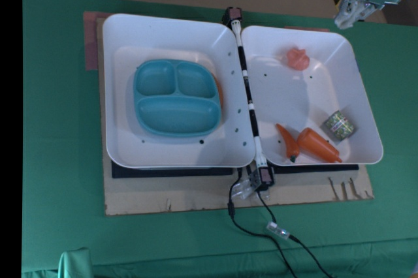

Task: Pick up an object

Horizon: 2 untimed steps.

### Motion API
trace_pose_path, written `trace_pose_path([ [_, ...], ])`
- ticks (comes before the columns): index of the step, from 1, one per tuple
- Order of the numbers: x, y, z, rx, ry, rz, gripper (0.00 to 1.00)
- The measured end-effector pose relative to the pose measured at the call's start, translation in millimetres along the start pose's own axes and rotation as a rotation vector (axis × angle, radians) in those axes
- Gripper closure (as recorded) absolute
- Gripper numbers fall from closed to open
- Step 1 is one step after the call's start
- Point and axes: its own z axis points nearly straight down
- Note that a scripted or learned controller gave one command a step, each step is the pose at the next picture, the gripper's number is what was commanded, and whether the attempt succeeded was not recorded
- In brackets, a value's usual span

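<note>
A: Bins?
B: Two shallow white bins, glossy, rounded corners. Left bin (117,42) holds a teal divided plate (176,98), three compartments, smooth plastic, orange edge peeking from under its right side.
A: Right bin?
B: Right bin (353,68): lumpy orange-pink toy (297,59) near the far wall; small can (339,125) with patterned label lying tilted by the right wall; two tapered orange carrot-shaped pieces (313,143) at the near edge, touching.
A: Gripper?
B: Gripper (346,15) is above the right bin's far right corner, outside it, holding nothing. Can't tell its spread.
</note>
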Motion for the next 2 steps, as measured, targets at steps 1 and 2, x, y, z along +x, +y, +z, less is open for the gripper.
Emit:
trace_pose_path([
  [1, 0, 23, -18, 0.000, 0.000, 0.000, 1.00],
  [2, 0, 23, -54, -0.001, 0.000, 0.000, 1.00],
])
